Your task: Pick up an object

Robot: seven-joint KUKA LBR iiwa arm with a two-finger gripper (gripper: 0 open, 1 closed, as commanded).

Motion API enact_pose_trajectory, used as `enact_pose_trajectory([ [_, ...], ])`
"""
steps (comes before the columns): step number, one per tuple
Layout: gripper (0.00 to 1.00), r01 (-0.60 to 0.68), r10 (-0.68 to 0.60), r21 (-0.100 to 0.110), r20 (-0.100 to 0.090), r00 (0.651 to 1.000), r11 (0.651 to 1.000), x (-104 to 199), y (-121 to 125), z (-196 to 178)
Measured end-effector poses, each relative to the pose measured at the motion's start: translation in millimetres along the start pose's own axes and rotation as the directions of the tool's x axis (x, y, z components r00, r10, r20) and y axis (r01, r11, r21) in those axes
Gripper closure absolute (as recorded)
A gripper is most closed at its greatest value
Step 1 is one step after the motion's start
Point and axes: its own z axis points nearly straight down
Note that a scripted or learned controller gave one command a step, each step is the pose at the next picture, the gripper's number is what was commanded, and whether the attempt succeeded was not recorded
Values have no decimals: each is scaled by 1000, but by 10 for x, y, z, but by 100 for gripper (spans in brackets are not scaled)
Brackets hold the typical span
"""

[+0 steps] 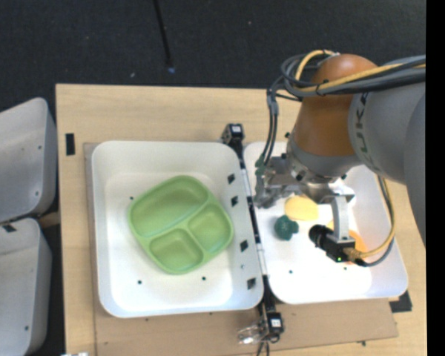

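Camera view: 2 white bins on wooden bench [148,110]. Left bin [119,273]: 1 green 3-compartment tray [179,223]. Right bin [371,277]: 1 yellow object [302,209], 1 dark green object [285,228], just beside each other, below gripper [297,191]. Jaw state: cannot tell. Dark floor beyond bench.

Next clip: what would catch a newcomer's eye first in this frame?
Probably the arm's orange band, bulking over the right bin as the arm reaches in from the right. Next, the green divided plate lying alone in the left bin. Below the wrist, a yellow object and a small dark green object sit close together on the right bin's floor.
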Motion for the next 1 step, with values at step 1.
enact_pose_trajectory([
  [1, 100, 0, 0, 2, 0, 1000, 1000, 425, 5, -27],
])
